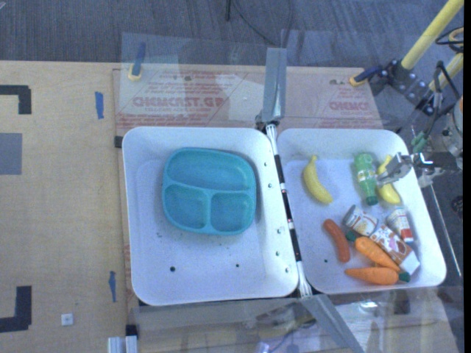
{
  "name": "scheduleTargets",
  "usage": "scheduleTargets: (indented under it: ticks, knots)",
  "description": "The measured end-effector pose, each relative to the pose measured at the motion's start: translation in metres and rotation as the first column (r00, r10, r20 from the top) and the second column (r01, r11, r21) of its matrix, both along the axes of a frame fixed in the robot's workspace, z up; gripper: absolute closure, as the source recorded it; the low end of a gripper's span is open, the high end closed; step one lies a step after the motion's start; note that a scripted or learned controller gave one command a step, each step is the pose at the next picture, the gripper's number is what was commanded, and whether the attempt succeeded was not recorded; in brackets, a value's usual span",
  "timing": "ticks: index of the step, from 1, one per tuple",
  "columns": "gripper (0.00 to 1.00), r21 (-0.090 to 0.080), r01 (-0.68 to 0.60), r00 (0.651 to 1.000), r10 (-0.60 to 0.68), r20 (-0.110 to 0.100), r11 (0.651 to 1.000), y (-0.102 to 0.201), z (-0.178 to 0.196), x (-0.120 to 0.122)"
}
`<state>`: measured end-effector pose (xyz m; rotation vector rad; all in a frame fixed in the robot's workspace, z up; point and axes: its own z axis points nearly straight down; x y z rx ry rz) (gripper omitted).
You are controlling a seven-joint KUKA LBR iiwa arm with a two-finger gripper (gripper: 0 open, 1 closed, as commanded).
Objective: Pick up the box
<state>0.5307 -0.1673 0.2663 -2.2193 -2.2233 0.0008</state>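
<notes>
Pincer [403, 164] sits at the right bin's [324, 271] far right rim, over the green bottle [364, 176] / small yellow item [389, 193] area. Can't tell if it's released or clenched, too small + blurry at this res. Nothing visibly between its tips.

Box [391, 243]: red/white carton, lying flat in the right bin near the right wall, toward the near corner. Well apart from the pincer, so grasp not started imo.

Risks:
- Clutter. Box is touching or just beside the upper carrot [375, 253], with the small can [359, 220] and a red/white jar-ish thing [401, 222] close by. A descent there prob clips a neighbour or grabs 2 items.
- Wrong pick: pincer is now nearer bottle + yellow item than box; closing here gets the wrong obj.
- Box lies flat & close to the bin wall, so one side has little room and the wall could block it. Slant of box vs pincer axis unclear, could slip out.
- Jar and box share colours, edges hard to separate; my ID of box extent is approx.

Counts:
- bins: 2 (left bin [147, 271], right bin)
- teal divided plate [210, 191]: 1, in left bin, 3 compartments
- banana [317, 182]: 1
- green bottle: 1
- small yellow item: 1, can't ID
- can: 1
- red/white jar-ish: 1
- box: 1
- carrots: 2 (second carrot [372, 275] by near rim)
- red sausage-like piece [338, 240]: 1

Desk [59, 197] outside the bins has blue tape bits + black markers, not counted.
</notes>
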Motion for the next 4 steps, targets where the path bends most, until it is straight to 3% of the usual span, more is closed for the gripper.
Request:
scheduleTargets:
  ticks: [1,3,4]
  knots:
    - [0.00,0.000,0.066,0.998,-0.066,0.003,0.998,-0.036,-0.147,-0.004]
    - [0.00,0.000,0.067,0.998,-0.067,0.003,0.998,-0.036,-0.147,-0.004]
    - [0.00,0.010,0.199,0.980,-0.199,0.007,0.980,-0.040,-0.178,0.080]
